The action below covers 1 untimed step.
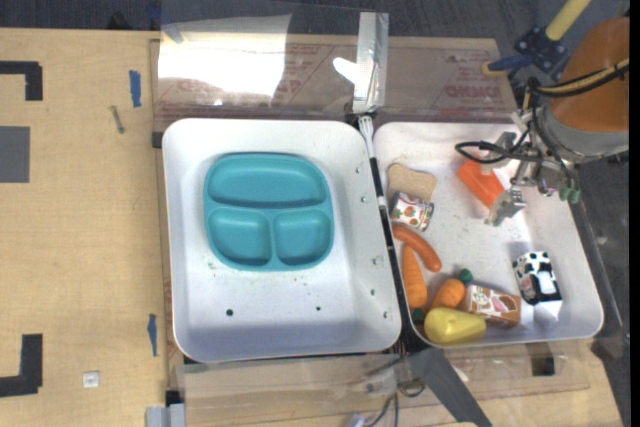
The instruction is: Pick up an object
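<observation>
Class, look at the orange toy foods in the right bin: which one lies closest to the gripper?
The flat orange wedge near the bin's top, just left of the gripper. The carrot, sausage and small round orange piece lie further down, near the divider.

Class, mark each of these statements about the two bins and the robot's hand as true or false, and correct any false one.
1. The teal divided plate lies in the left bin. True.
2. The yellow pear lies in the left bin. False: it is in the right bin, near the front edge.
3. The hand is above the right bin. True.
4. The carrot rests on the teal plate. False: it lies in the right bin beside the sausage.
</observation>
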{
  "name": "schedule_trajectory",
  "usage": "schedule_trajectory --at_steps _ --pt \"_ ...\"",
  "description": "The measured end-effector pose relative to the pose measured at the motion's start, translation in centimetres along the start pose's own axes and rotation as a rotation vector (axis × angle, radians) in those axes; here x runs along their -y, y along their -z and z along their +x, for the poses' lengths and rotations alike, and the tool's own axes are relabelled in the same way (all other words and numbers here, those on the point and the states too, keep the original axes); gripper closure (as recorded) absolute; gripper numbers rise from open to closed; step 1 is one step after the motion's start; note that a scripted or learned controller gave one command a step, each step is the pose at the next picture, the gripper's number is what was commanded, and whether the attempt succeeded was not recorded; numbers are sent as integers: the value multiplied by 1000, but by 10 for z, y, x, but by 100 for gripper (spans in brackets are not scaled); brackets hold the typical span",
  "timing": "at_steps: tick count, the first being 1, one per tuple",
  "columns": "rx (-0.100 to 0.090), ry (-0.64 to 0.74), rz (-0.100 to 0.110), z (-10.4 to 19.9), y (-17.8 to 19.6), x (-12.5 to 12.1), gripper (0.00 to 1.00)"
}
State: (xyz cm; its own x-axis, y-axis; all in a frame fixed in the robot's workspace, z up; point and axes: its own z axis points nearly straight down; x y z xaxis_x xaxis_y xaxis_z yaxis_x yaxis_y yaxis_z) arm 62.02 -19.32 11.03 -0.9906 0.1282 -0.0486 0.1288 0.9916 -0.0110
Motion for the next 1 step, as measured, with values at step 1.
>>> schedule_trajectory --at_steps 1 --pt "-25 -2 -14 7 -15 -79 0"
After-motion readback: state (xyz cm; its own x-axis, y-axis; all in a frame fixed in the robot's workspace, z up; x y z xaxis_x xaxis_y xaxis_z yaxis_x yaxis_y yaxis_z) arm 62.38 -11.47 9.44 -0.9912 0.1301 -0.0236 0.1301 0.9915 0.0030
